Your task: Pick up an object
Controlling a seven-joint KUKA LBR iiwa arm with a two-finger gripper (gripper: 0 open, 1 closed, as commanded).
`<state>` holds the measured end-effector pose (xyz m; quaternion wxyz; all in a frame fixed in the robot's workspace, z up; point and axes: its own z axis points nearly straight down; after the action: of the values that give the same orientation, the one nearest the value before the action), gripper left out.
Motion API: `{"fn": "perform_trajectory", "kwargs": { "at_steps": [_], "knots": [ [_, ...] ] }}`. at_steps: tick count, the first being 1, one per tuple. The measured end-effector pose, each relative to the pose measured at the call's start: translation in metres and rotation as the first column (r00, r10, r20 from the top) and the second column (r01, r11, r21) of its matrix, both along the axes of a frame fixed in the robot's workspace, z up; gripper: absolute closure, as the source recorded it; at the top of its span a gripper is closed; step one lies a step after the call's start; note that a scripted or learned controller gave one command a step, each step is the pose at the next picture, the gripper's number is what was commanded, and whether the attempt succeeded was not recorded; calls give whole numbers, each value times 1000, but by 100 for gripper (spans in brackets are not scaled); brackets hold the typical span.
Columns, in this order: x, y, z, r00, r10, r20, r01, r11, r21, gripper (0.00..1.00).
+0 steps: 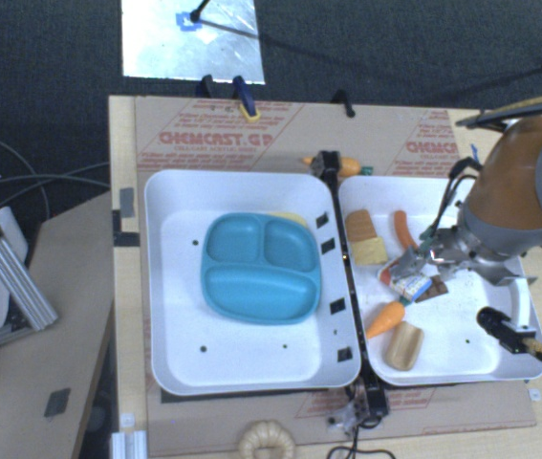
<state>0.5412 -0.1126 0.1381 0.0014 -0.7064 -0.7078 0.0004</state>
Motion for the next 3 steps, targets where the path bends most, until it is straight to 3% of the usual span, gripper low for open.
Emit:
{"fn": "perform_trajectory", "kwargs": {
  "at_steps": [1, 2, 3],
  "knots": [
    [2, -1, -50, 1000, -1, 7, 1, 1000, -4, 0],
    [4, -3, -35, 1000, -3, 15, 3, 1000, -8, 100],
    [3, -3, 8, 1000, 1, 6, -1, 1000, -2, 100]
  ]
}}
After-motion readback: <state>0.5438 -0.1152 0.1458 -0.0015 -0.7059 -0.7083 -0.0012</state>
